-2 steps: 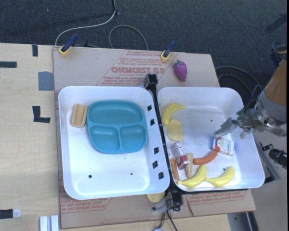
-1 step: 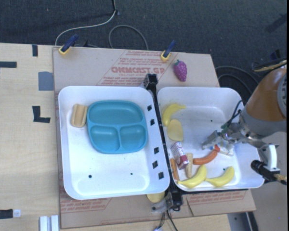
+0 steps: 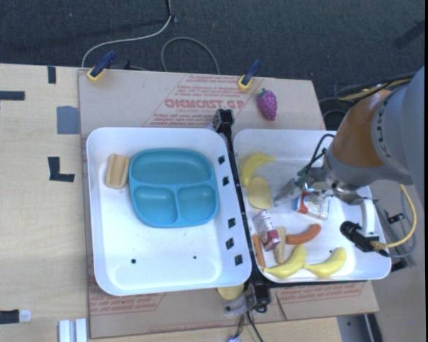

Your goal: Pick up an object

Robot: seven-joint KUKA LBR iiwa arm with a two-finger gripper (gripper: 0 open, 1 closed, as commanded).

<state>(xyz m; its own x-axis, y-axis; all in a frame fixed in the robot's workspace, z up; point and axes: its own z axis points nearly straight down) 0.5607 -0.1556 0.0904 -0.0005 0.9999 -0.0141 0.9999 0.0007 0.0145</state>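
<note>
Arm [image 3: 381, 130] comes in from the right, over the right bin [image 3: 357, 148]. Gripper [image 3: 307, 191] sits low near the bin's middle. One thin dark finger [image 3: 289, 190] sticks out left toward the yellow slices; the rest of the tip is blurred against a small red-white-blue packet [image 3: 314, 205] right below it. Cannot tell if the fingers are apart or closed, or if they touch the packet. Nothing clearly held between them.

Right bin contents: two pale yellow slices [image 3: 255, 177] at far left, a small bottle [image 3: 267, 229] with red label near the divider, a sausage [image 3: 303, 234] just right of it, two bananas [image 3: 310, 262] along the near wall, the left one touching the bottle's near end.

Left bin [image 3: 100, 212]: blue tray [image 3: 175, 187] with three compartments, far half. Tan bun [image 3: 116, 170] just left of the tray, touching or nearly.

Purple berry [image 3: 267, 104] on the cardboard, beyond the right bin, outside it.
</note>
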